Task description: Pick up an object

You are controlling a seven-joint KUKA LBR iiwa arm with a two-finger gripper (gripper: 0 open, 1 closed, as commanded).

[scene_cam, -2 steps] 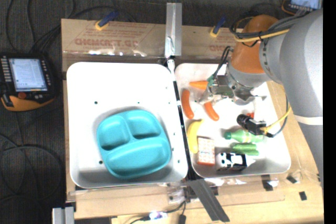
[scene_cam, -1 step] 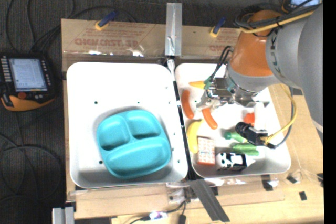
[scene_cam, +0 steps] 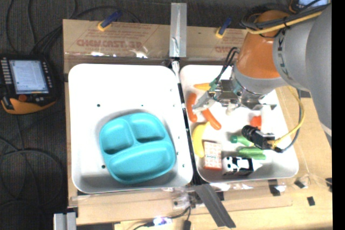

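Note:
My gripper (scene_cam: 211,98) hangs low over the upper left part of the right bin (scene_cam: 288,167), at the end of the grey arm with the orange band. Right under and beside it lie orange carrot-like pieces: one (scene_cam: 190,105) by the bin's left wall, one (scene_cam: 213,120) just below the gripper, and one (scene_cam: 201,86) partly hidden above it. Below these lie a yellow banana-shaped piece (scene_cam: 198,138), a small orange and white box (scene_cam: 211,155), a black and white item (scene_cam: 237,165) and green sticks (scene_cam: 251,154). Nothing shows as held.
A teal divided plate (scene_cam: 138,145) lies in the left bin (scene_cam: 86,89). A small red-orange piece (scene_cam: 255,122) lies right of the gripper. A narrow divider (scene_cam: 185,121) separates the bins. A tablet (scene_cam: 27,78) sits off the bench at left.

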